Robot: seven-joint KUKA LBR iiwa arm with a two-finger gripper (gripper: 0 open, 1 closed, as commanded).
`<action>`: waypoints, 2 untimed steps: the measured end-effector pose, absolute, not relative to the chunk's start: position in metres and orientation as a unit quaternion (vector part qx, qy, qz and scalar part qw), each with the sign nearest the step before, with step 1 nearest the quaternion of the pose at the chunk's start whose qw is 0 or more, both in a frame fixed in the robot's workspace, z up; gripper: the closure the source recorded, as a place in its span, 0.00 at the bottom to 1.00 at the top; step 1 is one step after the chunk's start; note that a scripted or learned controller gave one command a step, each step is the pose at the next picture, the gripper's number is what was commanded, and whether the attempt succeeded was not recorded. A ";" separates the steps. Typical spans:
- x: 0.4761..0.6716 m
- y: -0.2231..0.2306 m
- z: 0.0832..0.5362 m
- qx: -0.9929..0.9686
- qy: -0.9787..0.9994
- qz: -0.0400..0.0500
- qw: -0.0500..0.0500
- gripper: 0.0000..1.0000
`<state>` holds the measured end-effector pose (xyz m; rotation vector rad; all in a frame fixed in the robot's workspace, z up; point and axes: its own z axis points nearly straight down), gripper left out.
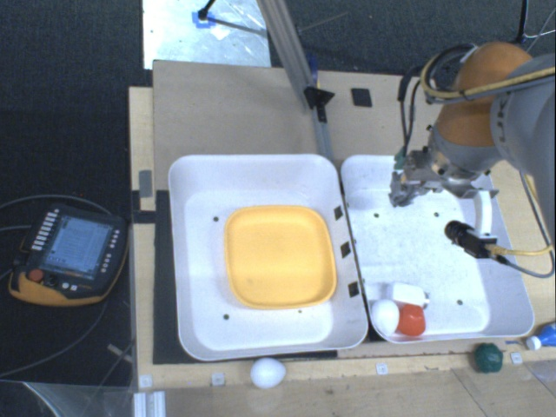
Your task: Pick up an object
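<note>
Gripper hovers, finger spacing impossible to tell; well below it, a small orange ball sits beside a white egg-shaped piece. It should descend squarely centred.

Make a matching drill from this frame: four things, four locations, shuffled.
Things:
1. yellow plate
2. red object
3. gripper
4. white egg

Places:
A. near corner of the right bin
B. on the bench outside the bins, at the near edge
C. middle of the left bin
D. over the far left part of the right bin

Pairs: 1-C, 2-A, 3-D, 4-B
</note>
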<state>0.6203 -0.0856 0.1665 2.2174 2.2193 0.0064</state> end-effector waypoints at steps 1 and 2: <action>0.622 -0.086 0.230 0.707 0.707 0.002 0.002 1.00; 0.625 -0.087 0.272 0.707 0.707 0.002 0.002 1.00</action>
